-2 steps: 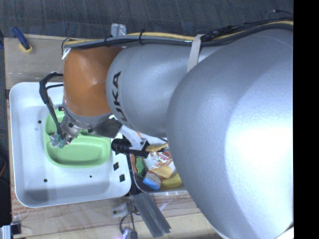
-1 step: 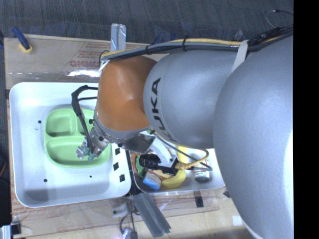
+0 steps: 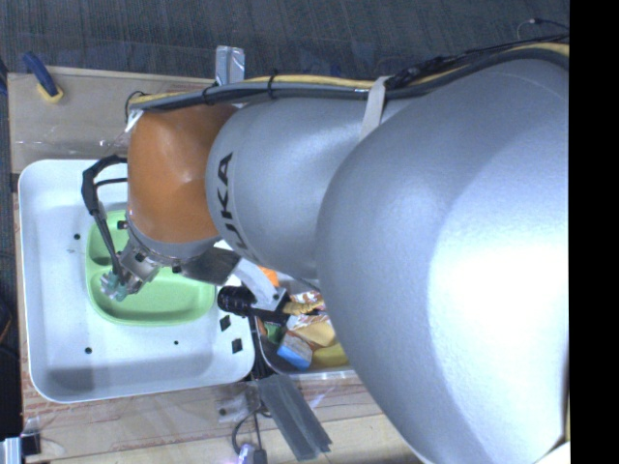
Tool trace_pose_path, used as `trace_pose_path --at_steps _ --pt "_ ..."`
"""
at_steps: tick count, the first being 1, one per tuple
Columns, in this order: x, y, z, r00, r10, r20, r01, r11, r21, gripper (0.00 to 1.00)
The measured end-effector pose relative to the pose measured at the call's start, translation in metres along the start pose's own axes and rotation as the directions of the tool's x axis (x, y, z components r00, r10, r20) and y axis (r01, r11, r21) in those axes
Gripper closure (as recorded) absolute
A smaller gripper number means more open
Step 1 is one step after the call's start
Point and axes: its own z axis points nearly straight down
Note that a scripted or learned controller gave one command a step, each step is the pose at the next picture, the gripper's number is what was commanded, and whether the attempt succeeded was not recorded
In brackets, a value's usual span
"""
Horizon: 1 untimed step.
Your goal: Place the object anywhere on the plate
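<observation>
Camera view: pincer low over green plate in left bin.
Cannot tell its opening or any object held; judged placing step — release only once squarely above plate, then lift straight.

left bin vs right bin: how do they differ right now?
The left bin shows almost whole; the right bin is mostly hidden under the arm. The left bin holds a green plate with the gripper over it; the right bin holds a pile of small mixed items. Both are shallow and white.
</observation>
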Motion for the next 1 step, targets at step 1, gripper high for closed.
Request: trace_pose_path --at_steps 1 --pt "-0.0227 -0.0379 -0.0645 1.0 0.015 0.0 -0.015 1.0 -0.003 1.0"
